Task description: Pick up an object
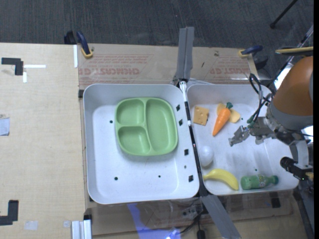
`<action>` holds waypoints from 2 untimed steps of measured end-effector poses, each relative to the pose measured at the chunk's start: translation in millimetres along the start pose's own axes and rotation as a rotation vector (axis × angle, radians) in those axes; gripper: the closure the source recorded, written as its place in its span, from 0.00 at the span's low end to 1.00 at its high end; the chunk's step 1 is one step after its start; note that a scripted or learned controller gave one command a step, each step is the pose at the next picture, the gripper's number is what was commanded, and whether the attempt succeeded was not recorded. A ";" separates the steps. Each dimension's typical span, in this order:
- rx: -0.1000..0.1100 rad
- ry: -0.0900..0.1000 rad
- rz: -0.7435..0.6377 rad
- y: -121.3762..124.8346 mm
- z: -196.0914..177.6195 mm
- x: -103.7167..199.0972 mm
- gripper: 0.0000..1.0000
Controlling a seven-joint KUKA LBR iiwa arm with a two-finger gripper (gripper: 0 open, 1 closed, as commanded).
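My gripper hangs over the middle of the right bin, open with nothing between its fingers. An orange carrot with a green top lies just up and left of it, apart from it. A tan cracker-like square sits at the bin's far left. A white egg rests by the left wall. A yellow banana and a green bottle lie along the near wall.
The left bin holds a green divided plate. A raised divider separates the two bins. The arm's grey body and orange band rise at the right over the right bin's edge.
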State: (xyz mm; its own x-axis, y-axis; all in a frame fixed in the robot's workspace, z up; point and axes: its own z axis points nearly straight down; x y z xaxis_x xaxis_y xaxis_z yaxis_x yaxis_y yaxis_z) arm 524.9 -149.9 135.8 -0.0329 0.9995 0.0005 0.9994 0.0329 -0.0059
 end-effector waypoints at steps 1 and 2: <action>-0.004 -0.001 0.038 79.1 45.0 45.3 0.00; -0.002 -0.002 0.036 78.9 37.1 44.4 1.00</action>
State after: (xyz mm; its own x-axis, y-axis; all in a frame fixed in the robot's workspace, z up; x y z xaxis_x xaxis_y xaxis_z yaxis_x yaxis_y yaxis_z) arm 602.1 -102.9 98.3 0.0028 1.0000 -0.0021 1.0000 -0.0028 -0.0043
